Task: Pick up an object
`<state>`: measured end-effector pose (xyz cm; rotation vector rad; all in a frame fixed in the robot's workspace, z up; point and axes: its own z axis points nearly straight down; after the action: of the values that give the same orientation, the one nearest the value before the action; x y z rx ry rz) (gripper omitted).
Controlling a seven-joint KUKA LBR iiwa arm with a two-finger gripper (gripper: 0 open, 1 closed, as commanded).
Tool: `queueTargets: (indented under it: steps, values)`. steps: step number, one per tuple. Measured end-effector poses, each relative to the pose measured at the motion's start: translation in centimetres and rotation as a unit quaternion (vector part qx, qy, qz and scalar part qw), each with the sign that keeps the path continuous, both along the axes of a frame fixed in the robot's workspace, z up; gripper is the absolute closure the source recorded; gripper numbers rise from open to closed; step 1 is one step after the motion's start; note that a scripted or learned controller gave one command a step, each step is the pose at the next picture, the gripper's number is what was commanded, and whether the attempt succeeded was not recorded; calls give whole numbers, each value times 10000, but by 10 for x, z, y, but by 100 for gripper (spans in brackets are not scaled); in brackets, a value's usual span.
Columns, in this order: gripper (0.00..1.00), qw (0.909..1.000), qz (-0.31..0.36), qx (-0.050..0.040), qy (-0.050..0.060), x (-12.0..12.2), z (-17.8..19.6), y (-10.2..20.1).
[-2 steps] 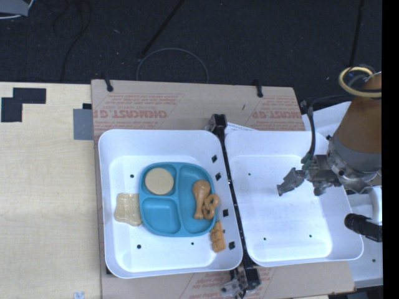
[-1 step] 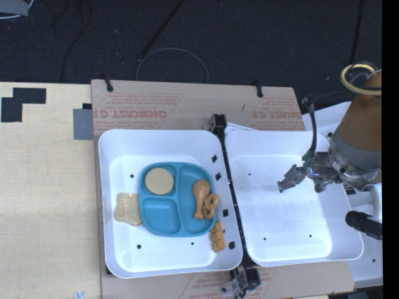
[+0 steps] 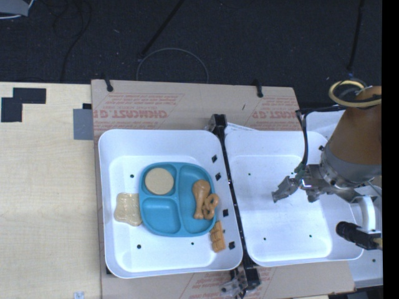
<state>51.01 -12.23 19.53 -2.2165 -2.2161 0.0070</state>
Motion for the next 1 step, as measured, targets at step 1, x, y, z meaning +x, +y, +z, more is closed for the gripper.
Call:
queueTargets:
  steps: [1]
  values:
    - [0,10000,2,4,2,-9,-50,7]
